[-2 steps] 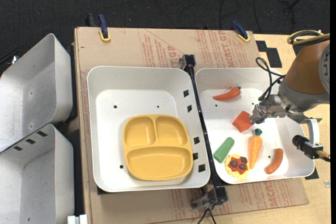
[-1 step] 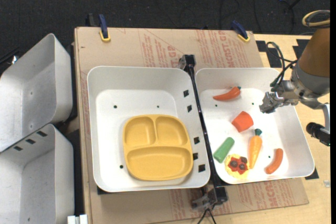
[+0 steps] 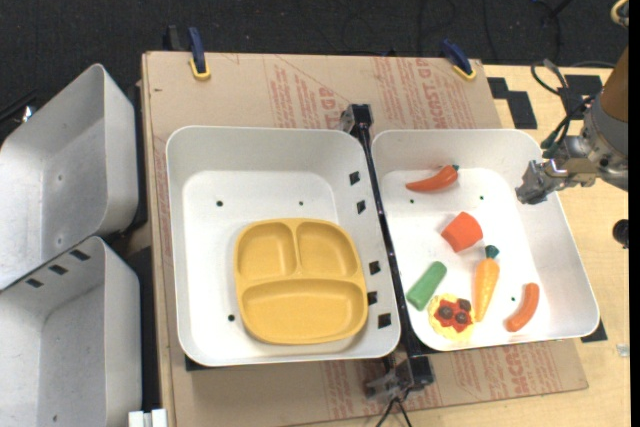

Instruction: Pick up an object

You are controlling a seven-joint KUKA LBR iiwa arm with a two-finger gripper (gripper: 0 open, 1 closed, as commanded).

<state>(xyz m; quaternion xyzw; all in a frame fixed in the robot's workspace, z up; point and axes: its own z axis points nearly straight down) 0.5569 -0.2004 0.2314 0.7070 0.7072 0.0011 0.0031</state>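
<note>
Two white bins sit side by side on a brown board. The left bin holds one yellow plate with three parts in it. The right bin holds six toy foods.

There is one red pepper. There is one red cup. There is one green pickle. There is one carrot with a green top. There is one sausage. There is one small yellow pizza with dark bits on it.

The arm comes in from the right, grey with an orange part up high. Its gripper hangs over the right edge of the right bin, near the top corner. The tip is dark and small, so I cannot tell how wide it is open. Nothing can be seen in its grasp.

The pepper is the closest food, off to the gripper's left at about the same height. The cup is down and to the left of the gripper. The carrot and sausage lie below the gripper, near the bin's front. The pickle and pizza lie farther down and left. The plate is far off to the gripper's left, in the other bin.
</note>
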